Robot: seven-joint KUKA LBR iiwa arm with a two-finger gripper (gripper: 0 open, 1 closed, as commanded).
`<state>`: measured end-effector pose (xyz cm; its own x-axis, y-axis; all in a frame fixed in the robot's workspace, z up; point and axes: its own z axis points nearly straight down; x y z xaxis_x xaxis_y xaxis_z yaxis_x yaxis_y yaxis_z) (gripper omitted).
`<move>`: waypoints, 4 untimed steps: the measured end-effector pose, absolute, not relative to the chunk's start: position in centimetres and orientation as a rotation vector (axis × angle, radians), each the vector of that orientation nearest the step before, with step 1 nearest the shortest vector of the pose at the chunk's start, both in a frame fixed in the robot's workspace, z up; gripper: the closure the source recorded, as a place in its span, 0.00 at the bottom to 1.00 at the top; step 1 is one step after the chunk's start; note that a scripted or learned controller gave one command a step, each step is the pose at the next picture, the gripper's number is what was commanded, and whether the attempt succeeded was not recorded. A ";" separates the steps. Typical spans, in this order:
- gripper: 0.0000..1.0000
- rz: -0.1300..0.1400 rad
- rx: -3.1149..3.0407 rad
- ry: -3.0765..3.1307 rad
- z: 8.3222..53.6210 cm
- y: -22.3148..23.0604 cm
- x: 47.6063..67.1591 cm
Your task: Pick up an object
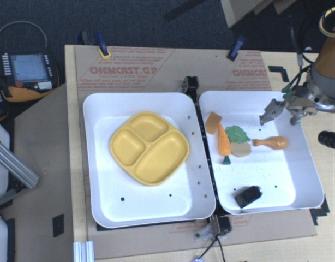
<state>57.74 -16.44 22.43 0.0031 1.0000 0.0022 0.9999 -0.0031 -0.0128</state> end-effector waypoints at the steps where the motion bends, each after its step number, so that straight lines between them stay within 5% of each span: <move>1: 0.00 0.000 -2.222 -2.222 23.1 -16.4 58.0; 4: 0.00 -0.007 -2.226 -2.224 9.0 -14.8 57.9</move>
<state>57.95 -14.80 9.01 0.0007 1.0000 -0.0005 1.0000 -0.0007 0.0067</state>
